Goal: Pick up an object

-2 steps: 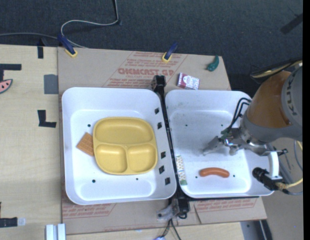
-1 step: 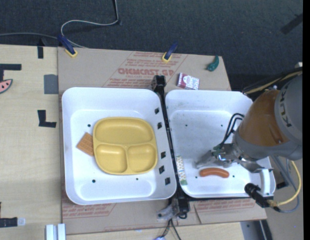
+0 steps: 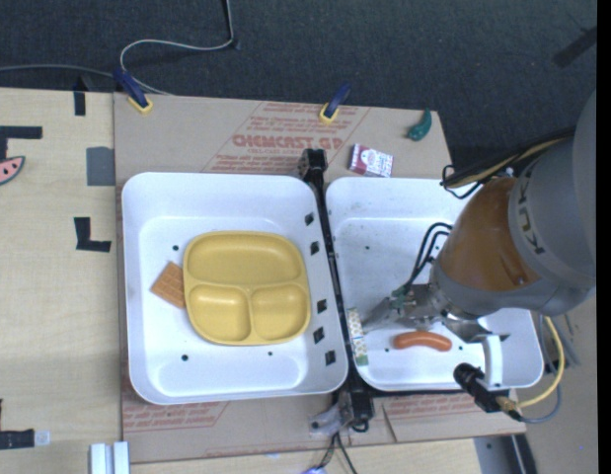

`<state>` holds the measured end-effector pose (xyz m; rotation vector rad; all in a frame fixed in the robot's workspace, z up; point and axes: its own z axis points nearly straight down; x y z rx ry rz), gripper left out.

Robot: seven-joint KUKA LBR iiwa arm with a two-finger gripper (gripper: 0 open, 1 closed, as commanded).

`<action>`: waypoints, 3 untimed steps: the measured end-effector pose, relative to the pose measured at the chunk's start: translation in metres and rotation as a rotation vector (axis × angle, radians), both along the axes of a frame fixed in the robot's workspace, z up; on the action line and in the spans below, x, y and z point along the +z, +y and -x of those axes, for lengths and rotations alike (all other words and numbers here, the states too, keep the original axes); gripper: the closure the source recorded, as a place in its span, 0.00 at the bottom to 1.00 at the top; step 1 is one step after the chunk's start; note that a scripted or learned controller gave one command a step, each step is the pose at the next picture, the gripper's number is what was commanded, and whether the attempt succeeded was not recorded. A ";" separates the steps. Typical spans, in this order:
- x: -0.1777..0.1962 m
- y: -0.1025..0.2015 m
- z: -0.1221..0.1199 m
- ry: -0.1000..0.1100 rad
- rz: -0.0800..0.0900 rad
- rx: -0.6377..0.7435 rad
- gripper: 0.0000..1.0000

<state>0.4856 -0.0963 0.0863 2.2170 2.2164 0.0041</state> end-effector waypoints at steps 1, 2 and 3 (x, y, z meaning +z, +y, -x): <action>0.000 -0.024 -0.082 -0.001 0.000 0.001 0.00; 0.000 -0.028 -0.152 0.002 -0.001 0.002 0.00; 0.000 -0.022 -0.067 0.005 -0.002 0.000 0.00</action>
